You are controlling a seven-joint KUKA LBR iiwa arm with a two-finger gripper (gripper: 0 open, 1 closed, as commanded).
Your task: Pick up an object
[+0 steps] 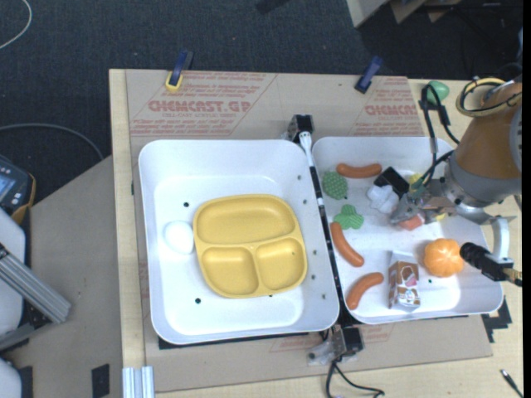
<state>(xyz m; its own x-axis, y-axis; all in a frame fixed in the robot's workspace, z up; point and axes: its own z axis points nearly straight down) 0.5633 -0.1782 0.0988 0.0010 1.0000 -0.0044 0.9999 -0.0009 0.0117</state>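
Note:
The right bin [474, 304] holds several small objects. Three reddish sausages lie in it: one at the back [358, 171], one in the middle [347, 244] and one at the front [365, 288]. Two green leafy pieces [334, 185] [350, 217] sit near the bin's left wall. An orange [443, 257] and a brown snack packet [404, 285] rest at the front right. My gripper [409, 212] is low in the bin's back right, beside a white lump [382, 196] and over a small reddish thing [406, 221]. The gripper body hides how it stands around that thing.
The left bin [158, 189] carries a yellow divided plate [249, 245] with a white ball [177, 236] beside it. The arm's orange band [489, 143] rises over the right bin's far right corner. Two blue clamps [178, 69] [369, 74] grip the board's back edge.

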